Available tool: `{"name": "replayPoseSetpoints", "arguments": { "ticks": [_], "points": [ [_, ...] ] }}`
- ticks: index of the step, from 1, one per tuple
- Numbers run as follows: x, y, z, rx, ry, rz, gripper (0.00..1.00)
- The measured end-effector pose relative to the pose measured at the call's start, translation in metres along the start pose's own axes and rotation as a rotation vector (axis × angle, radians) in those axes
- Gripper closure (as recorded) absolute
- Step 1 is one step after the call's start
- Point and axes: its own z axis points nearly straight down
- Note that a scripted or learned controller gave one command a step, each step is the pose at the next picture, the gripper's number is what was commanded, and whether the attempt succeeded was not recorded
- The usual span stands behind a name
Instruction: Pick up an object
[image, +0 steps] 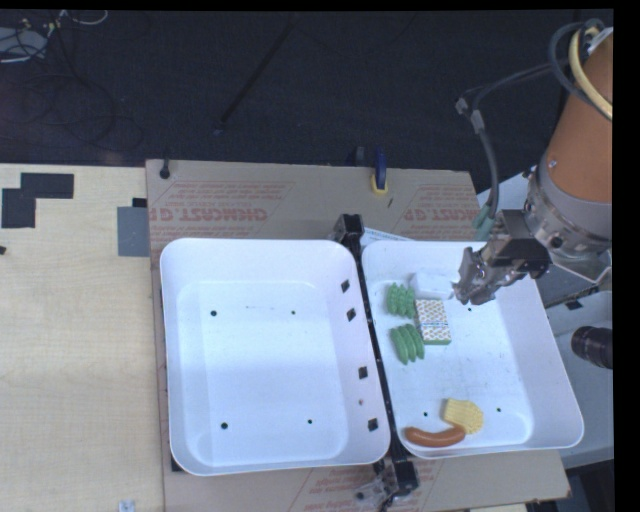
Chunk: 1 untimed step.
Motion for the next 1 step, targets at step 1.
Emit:
{"name": "replayPoseSetpoints", "arguments": {
  "ticks": [1],
  "points": [
    [0.0058,-0.0018,0.0903,-0.007,0.003,0.028,1.0]
  ]
}}
